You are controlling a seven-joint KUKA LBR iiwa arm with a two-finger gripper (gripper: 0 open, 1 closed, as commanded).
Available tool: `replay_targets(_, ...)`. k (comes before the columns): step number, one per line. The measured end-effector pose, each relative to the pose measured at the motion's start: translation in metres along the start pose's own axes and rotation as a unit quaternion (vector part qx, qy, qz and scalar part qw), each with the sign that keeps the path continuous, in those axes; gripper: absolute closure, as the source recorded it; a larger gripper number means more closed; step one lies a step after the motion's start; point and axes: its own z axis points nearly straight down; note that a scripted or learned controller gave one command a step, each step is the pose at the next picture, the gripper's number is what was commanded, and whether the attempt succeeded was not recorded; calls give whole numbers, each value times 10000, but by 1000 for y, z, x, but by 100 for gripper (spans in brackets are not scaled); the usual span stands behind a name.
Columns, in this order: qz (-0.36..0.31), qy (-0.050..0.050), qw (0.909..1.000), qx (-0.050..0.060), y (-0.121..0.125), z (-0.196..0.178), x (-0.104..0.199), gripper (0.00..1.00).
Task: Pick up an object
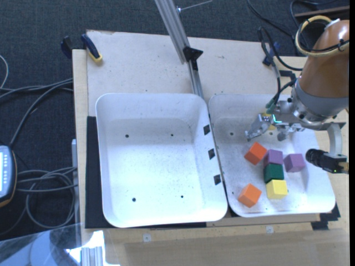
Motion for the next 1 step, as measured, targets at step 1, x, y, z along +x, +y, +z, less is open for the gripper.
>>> replay_targets(1,2,-4,10000,-23,1,-2,0,0)
